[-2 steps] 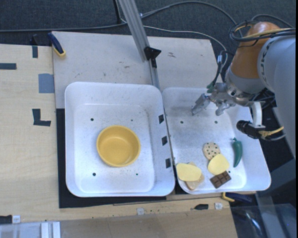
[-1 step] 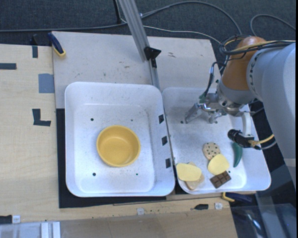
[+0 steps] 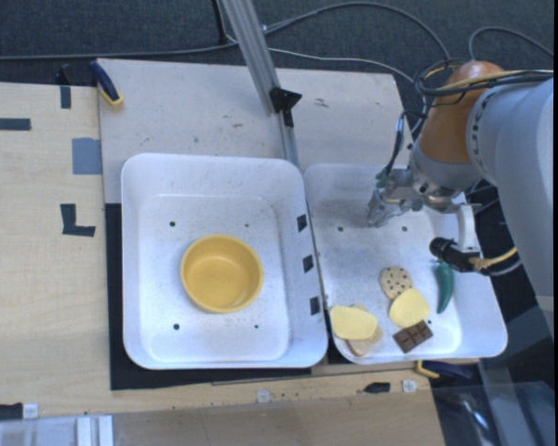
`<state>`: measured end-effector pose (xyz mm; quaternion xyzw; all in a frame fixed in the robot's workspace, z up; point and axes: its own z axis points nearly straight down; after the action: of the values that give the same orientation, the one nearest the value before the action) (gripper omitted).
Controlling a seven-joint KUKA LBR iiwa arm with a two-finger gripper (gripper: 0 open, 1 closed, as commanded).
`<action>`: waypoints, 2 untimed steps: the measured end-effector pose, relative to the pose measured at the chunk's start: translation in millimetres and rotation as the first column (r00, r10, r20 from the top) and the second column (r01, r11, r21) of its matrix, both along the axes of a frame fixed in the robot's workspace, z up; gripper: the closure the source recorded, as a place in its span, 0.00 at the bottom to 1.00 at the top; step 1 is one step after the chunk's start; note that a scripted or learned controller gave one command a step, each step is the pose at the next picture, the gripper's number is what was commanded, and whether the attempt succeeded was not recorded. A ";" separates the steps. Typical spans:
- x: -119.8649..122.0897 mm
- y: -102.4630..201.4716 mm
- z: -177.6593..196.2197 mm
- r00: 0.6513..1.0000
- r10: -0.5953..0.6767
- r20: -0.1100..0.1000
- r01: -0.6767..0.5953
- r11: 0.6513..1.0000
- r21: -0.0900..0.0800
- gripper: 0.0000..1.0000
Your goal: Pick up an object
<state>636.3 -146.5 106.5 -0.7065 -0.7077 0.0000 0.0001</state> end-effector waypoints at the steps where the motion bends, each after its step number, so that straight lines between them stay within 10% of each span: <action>1: 1.7 4.9 61.6 1.000 0.000 0.005 0.000 1.000 -0.001 1.00; 2: 2.7 -2.6 120.8 1.000 -0.001 0.004 0.001 1.000 -0.001 1.00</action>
<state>639.0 -149.2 227.3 -0.7070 -0.7072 -0.0011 -0.0017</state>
